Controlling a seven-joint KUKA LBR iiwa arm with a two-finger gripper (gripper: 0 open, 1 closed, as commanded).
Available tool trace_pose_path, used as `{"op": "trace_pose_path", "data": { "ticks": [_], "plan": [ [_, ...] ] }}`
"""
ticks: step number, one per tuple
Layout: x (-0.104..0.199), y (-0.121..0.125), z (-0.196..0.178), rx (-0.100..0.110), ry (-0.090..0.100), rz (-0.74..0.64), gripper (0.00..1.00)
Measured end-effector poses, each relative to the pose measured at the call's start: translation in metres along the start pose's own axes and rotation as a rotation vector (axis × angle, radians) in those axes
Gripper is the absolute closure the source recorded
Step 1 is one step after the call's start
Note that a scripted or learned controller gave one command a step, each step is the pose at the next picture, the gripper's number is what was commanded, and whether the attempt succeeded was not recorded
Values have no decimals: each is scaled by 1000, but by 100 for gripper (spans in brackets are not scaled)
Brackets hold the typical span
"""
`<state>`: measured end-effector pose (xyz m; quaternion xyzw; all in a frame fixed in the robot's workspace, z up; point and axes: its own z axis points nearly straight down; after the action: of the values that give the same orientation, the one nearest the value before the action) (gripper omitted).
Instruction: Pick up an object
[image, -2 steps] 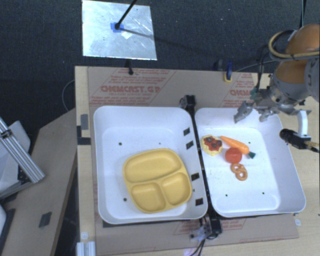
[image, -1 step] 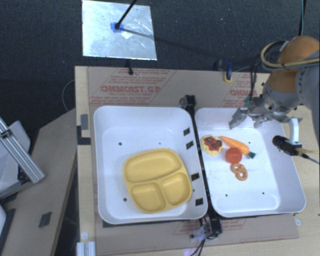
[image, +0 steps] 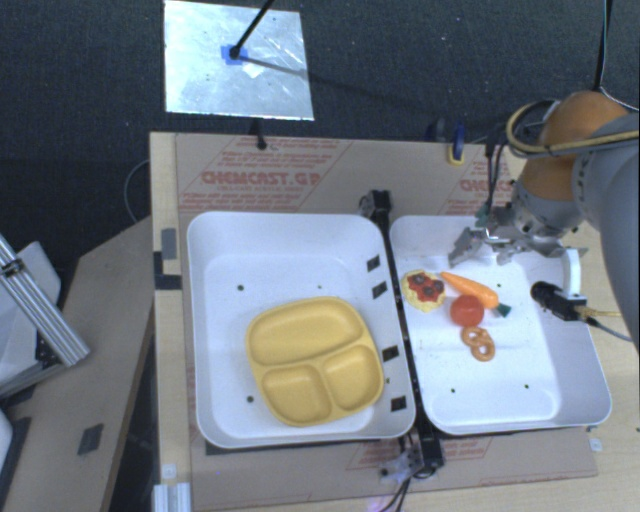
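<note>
Gripper is hovering with fingers spread apart, holding nothing, just behind the orange plastic toy carrot lying in the right white bin. Touching the carrot are sitting a red toy tomato and small pizza. The carrot is looking light, stiff, slippery; gripping across its thick middle seems best.

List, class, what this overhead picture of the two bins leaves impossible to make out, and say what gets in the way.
- Gripper, camera view: too small and blurred to judge its grip.
- Arm, camera view: cut off by the right edge.
- Carrot tip, camera view: the tomato crowds it; contact unclear.
- Pizza slice toppings, camera view: too small to identify.
- Yellow tray compartments, camera view: depth unreadable.
</note>
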<state>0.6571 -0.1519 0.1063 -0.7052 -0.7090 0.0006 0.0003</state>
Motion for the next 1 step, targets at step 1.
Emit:
{"op": "trace_pose_path", "data": {
  "ticks": [1],
  "plan": [
    [0,1,22,-2,0,-1,0]
  ]
}}
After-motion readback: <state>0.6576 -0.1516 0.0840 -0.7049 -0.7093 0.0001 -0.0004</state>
